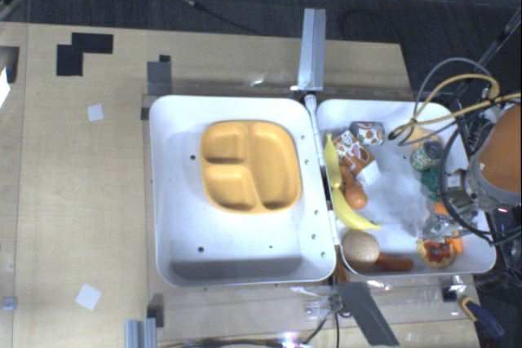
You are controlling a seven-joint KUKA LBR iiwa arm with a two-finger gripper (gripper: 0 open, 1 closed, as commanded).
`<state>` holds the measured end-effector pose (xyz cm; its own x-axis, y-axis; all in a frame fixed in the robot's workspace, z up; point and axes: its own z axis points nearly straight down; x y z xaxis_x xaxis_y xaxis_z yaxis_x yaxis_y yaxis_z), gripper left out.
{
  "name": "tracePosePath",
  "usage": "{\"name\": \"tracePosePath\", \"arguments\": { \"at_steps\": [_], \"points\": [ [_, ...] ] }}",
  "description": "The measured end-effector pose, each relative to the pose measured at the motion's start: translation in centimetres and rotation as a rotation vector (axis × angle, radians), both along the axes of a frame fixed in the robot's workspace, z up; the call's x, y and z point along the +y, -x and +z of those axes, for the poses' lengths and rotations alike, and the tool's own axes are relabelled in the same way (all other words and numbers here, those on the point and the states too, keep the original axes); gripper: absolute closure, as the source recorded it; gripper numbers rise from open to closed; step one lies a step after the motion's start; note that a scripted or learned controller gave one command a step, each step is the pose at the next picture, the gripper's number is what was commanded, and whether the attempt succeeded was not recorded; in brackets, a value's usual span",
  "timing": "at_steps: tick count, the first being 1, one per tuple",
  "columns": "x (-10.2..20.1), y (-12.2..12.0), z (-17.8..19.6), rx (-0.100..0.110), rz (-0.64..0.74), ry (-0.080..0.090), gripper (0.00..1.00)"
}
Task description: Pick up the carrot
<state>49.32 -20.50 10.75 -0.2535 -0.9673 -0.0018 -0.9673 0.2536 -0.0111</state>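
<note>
The carrot (354,191), a short orange tapered piece, lies in the right bin (391,204) against the inner side of a yellow banana (342,200). My gripper (441,221) hangs low over the bin's right side, below the orange band of the arm (499,159). It is well to the right of the carrot and apart from it. Directly under the gripper sits an orange and red object (440,251); cables and the wrist hide how the gripper meets it.
The right bin also holds a printed packet (366,134), a green can (426,158), a brown round item (360,247) and a red sausage (396,262). A yellow divided plate (247,165) sits in the left bin (175,200). Yellow and black cables (444,106) loop above the arm.
</note>
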Motion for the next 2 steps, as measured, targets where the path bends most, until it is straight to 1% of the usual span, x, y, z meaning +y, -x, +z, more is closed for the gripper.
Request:
{"name": "tracePosePath", "arguments": {
  "at_steps": [1, 2],
  "points": [
    [4.8, -2.8, 5.4, 0.0, -0.168, -0.004, 1.0],
    [-0.3, 0.4, 10.9, 0.001, -0.024, 0.001, 1.0]
  ]
}}
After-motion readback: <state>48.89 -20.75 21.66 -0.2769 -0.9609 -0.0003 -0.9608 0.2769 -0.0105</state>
